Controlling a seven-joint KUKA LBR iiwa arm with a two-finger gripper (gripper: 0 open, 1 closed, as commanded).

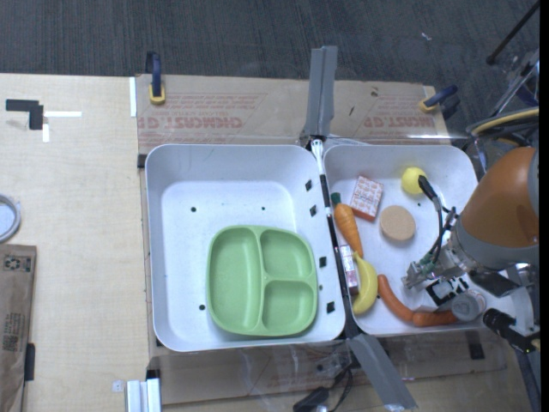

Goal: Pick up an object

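Note:
My gripper [431, 275] hangs low over the front right part of the right bin [388, 154], just above the right end of a red sausage [408, 310]. A yellow banana [367, 287] lies to its left against the bin's wall, and an orange carrot [346, 228] lies behind the banana. A round tan disc [398, 224], a pink box [366, 197] and a yellow lemon [413, 179] sit farther back. The view shows nothing held in the gripper.
The left bin [171, 256] holds a green divided plate [262, 280]. A grey post [322, 93] stands behind the gap between the bins. The arm's orange band [510, 204] covers the right bin's right edge. Clamps [155, 84] sit on the cardboard behind.

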